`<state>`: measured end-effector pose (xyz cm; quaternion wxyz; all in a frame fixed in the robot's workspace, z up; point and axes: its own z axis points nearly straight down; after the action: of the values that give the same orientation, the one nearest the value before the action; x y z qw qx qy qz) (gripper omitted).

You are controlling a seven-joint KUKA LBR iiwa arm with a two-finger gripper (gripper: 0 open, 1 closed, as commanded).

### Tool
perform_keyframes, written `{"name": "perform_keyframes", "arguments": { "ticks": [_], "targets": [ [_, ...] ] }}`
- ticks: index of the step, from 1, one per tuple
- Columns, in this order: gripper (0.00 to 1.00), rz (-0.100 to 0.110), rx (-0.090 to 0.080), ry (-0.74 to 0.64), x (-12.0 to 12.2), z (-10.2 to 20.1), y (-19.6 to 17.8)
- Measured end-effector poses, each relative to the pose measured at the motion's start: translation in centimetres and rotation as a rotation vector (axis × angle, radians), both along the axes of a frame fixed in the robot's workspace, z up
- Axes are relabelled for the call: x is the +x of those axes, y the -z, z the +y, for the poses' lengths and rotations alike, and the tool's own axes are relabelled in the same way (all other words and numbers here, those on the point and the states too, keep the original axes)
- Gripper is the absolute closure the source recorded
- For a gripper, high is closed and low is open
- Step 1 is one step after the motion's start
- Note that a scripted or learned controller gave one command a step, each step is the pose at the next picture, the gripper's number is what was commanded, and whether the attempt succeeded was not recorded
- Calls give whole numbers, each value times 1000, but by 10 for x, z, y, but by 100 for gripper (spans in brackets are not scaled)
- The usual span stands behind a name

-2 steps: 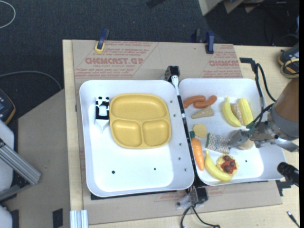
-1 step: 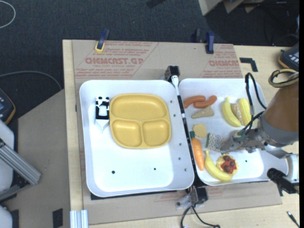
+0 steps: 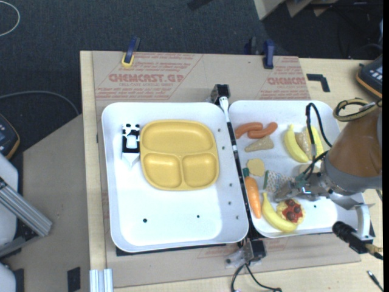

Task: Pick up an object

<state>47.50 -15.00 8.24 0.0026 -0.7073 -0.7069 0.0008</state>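
Right bin crowded; end effector low among toy food.

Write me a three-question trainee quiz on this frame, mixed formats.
1. True or false: the yellow plate lies in the left bin.
2. Which lies along the right bin's left edge: A) carrot, B) sausage, C) the banana by the far wall?
3. Fill in: the gripper is over the ___ bin.

Key: 1 true; 2 A; 3 right.
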Motion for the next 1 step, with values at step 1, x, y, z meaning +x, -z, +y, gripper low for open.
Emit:
{"name": "perform_keyframes", "arguments": {
  "ticks": [1],
  "targets": [
    [100, -5, -3, 1, 1, -1, -12]
  ]
}}
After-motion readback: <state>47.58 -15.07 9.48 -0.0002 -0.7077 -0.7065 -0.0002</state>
